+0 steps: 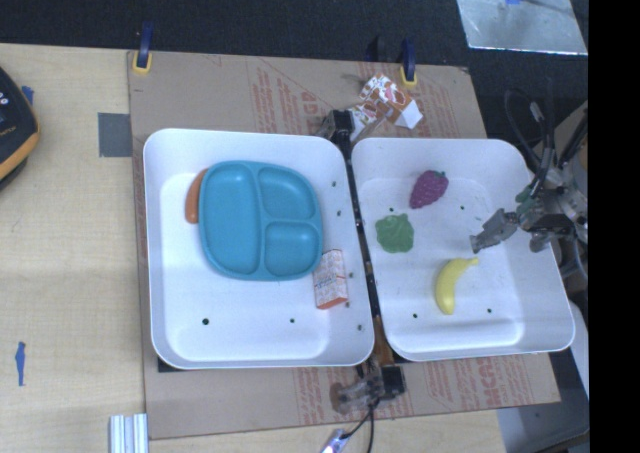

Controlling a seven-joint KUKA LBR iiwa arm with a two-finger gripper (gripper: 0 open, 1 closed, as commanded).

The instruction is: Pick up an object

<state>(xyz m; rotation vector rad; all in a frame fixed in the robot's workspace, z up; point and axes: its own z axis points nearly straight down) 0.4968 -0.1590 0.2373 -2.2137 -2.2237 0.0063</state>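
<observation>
Right bin (500, 336) holds three toy items: a yellow banana (452, 283), a green leafy piece (395, 233), and a purple grape cluster (428, 187). The banana lies in the lower middle of the bin floor, flat, long axis running from lower-left to upper-right; its thicker, rounded end sits toward the near rim and the thin tip points up and right, toward the gripper. Slight curve, bowing to the right. The green piece lies to the upper left of the banana, apart from it; the grapes sit above that, nearer the far wall. Gripper (492, 234) enters from the right edge over the right bin, with a grey finger reaching left and down, its tip just above and right of the banana's thin end. Whether it touches the banana cannot be told. Nothing is seen between the fingers; how far apart they stand cannot be told from this angle. Left bin (170, 336) holds a blue divided plate (260, 219), an orange item (192, 199) partly under the plate's left edge, and a small printed packet (331, 279) at the plate's lower right corner.
</observation>
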